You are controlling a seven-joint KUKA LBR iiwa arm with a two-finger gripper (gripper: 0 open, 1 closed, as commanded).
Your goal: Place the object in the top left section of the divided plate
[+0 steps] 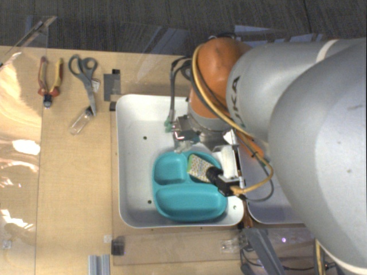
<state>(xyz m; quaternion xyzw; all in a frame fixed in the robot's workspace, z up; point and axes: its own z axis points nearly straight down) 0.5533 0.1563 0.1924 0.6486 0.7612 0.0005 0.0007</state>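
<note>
One speckled object, pale with green flecks, is what the task turns on. It lies at the upper right of the teal divided plate, just beside the ridge that borders the top left section. The tool hangs close above the plate's upper edge, under the bulky grey wrist. I cannot tell whether it is apart, together or clamped on anything, nor whether the object rests on the plate or is being carried.

The object looks one compartment short of its goal. A good finish would be a short sideways shift toward the view's left, high enough to clear the ridge, with the release low over the section's floor. Let go too early and it could land astride the ridge or slide back. The top left section is small and close to the rim, so centring over it matters more than speed. The plate may also skid on the smooth bin if it is nudged.

The plate sits in the lower right part of the left white bin, and the right bin is mostly hidden by the arm. On the pale wooden bench beyond the bins lie red-handled pliers, scissors and a small clear tube, all well apart from the work. Glare washes the bench's left edge, and dark grey carpet runs behind
</note>
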